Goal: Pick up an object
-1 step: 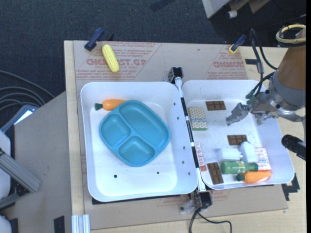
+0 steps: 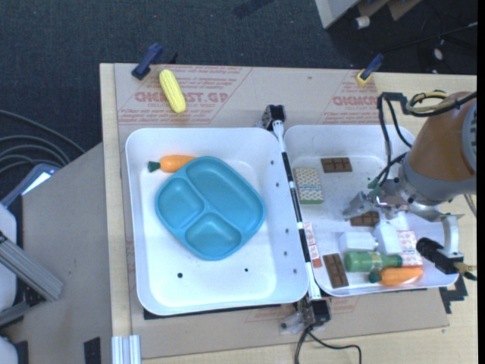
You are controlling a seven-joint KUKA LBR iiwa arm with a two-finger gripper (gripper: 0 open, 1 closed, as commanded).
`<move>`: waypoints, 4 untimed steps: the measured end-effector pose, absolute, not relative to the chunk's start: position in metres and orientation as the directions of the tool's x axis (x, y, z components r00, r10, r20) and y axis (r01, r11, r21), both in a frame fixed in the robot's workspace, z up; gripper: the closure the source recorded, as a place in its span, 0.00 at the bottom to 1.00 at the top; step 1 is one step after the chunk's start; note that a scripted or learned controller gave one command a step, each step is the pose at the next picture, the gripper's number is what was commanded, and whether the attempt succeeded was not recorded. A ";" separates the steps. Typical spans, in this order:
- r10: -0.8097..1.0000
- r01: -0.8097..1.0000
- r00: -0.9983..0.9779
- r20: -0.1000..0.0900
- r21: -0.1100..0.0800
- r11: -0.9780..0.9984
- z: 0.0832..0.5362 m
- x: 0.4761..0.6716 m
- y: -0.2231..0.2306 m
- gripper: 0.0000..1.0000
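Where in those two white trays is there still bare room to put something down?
The left bin has a wide bare floor below the blue plate, along its near edge, plus a strip above the plate, right of the carrot. In the right bin, the far left corner above the chocolate bar is bare. Its near half is crowded: green bottle, packets and the gripper.

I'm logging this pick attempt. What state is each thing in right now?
Gripper: low in the right bin, over a brown bar.
Blue plate: flat in the left bin, nothing on it.
Carrot: lying beside the plate.
Green bottle: lying on its side.
Corn cob: on the bench, outside the bins.
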State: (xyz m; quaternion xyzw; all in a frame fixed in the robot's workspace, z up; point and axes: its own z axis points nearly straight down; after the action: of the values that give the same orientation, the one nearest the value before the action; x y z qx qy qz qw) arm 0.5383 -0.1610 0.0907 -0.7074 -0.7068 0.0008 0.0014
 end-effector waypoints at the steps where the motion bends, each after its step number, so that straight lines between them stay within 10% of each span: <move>1: 1.000 1.000 0.002 -0.001 0.003 -0.002 0.103 0.540 -0.161 1.00; 2: 1.000 1.000 0.002 0.000 0.002 -0.002 0.102 0.540 -0.161 0.00; 3: 1.000 1.000 0.002 -0.001 0.004 -0.002 0.112 0.540 -0.161 1.00; 4: 1.000 1.000 0.002 -0.001 0.004 -0.002 0.112 0.540 -0.161 0.00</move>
State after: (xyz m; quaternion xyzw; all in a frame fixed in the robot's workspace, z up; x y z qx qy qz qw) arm 0.5403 -0.1612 0.1122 -0.7079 -0.7063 -0.0010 -0.0019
